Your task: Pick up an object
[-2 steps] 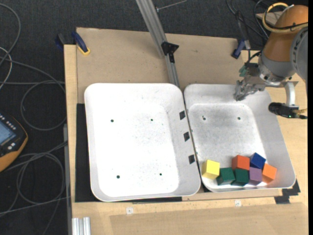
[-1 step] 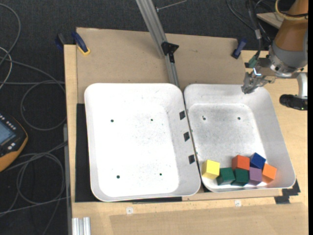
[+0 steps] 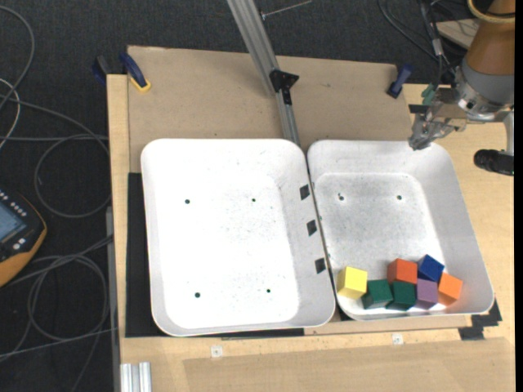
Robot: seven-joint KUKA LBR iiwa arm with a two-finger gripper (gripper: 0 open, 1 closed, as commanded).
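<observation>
Several small coloured blocks sit clustered at the near edge of the right bin [image 3: 458,211]: a yellow block [image 3: 353,281], two green blocks [image 3: 377,292], an orange-red block [image 3: 401,269], a blue block [image 3: 431,266], a purple block [image 3: 427,291] and an orange block [image 3: 450,287]. My gripper [image 3: 420,140] hangs at the far right corner of that bin, above its rim and far from the blocks. Nothing shows between its fingertips.
The left bin [image 3: 163,219] lies beside the right one, joined by black clips at the shared wall. A slanted metal rail [image 3: 261,47] crosses the back of the bench. Blue clamps hold the board's far corners. Cables lie on the dark floor at the left.
</observation>
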